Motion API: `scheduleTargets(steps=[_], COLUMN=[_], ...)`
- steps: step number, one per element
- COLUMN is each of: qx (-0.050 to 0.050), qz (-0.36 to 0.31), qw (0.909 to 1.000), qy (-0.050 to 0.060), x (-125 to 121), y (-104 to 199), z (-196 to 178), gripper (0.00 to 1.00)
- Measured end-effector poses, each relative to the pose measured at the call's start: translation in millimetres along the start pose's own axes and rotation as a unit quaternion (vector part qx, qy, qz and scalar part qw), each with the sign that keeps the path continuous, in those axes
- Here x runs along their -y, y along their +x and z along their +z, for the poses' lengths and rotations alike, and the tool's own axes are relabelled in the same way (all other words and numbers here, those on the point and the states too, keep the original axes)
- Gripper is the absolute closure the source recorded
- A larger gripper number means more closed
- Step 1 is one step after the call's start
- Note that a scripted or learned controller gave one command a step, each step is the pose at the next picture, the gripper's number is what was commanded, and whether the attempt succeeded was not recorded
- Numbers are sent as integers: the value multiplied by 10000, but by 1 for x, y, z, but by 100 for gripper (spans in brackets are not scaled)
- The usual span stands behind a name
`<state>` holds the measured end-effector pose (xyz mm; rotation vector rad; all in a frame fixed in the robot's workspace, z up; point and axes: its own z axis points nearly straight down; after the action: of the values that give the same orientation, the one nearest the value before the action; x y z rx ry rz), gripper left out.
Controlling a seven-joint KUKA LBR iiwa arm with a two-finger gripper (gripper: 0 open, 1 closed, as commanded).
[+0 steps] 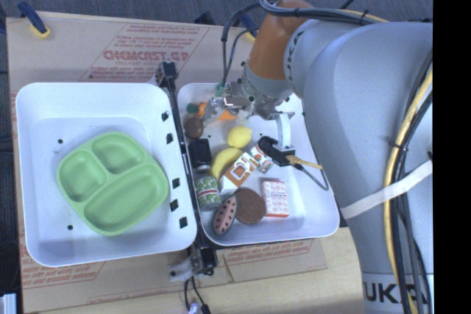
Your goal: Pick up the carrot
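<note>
The gripper (224, 104) is low in the far end of the right bin (316, 220), right over the carrot (227, 114) — whether anything is clamped in it I cannot tell. The carrot shows as a bit of orange (mostly hidden) beside the gripper. Near it lie a brown ball (193, 127) and a lemon (239, 137), then a can (207, 192) and a small red box (275, 198). The left bin (37, 232) holds a green divided plate (112, 182).

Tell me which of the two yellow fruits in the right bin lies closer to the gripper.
The round lemon, at the top: it sits just below the gripper. The longer yellow fruit lies further down, beside the black box.
</note>
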<state>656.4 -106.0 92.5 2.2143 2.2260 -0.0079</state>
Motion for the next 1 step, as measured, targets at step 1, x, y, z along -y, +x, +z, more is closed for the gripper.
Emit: scheduleTargets(steps=[1], qx=[-13], qz=[-21], qw=[10000], qy=[18], x=[0], y=[1], z=[-10], gripper=[100])
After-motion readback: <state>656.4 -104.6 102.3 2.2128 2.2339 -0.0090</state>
